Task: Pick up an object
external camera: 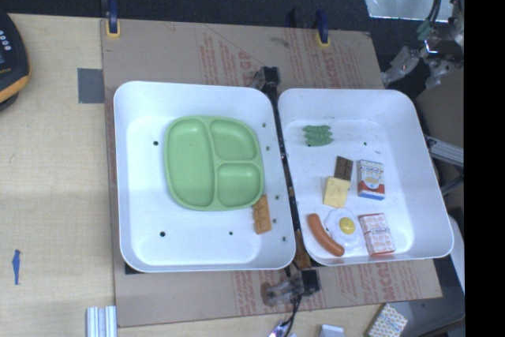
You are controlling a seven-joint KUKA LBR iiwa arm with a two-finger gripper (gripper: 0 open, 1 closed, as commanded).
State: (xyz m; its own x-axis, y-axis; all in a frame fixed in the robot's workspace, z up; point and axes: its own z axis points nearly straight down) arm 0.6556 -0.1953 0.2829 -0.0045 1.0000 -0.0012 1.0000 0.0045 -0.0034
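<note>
Your pickable toy food sits clustered in the right bin (410, 170): sausage (325, 234), fried egg (345, 226), cheese slice (335, 191). The hand (430, 51) waits beyond the bin; its grip you cannot tell.

Glossy plastic bins (142, 249), matt cardboard (237, 51).

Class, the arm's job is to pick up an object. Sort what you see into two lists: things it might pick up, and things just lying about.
Might be picked up:
sausage
fried egg
yellow cheese slice
brown block
two small cartons
green leafy piece
orange cracker
green divided plate

Lying about:
blue clamps
grey tape
cardboard sheet
</note>
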